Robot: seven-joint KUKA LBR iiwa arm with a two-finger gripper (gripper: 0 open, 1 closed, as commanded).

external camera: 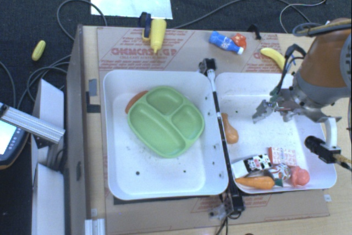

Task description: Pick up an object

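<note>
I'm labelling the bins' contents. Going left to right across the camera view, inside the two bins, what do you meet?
Green divided plate in the left bin → orange carrot-like piece by the divider, in the right bin → claw → pink toy in the right bin's near corner.

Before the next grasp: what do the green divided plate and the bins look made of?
Green divided plate: looks like moulded plastic, matte, with soft rounded compartment ridges and uniform colour. Left bin and right bin: probably white plastic, slightly glossy, with smooth rounded rims. None of this is certain from looks alone.
</note>
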